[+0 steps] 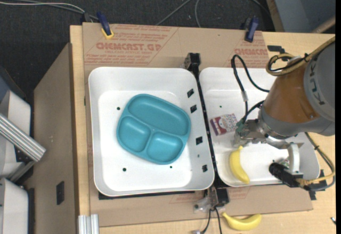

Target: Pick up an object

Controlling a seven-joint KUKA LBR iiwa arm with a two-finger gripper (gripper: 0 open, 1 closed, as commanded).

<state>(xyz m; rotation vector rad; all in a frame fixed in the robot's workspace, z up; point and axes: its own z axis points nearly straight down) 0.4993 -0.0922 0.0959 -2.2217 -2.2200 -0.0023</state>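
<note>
A yellow banana [238,166] lies near the front edge of the right bin [216,83]. A small packet with a red and white label [224,123] lies just behind it, towards that bin's left side. My gripper [242,134] hangs low over the right bin, between the packet and the banana's upper tip, under the grey and orange wrist. A teal divided plate [153,128] lies in the middle of the left bin [101,137].
A second banana [244,221] lies on the bench in front of the right bin. Black cables run across the back of the right bin. Blue clamps hold the cardboard at the rear edge. A black divider separates the two bins.
</note>
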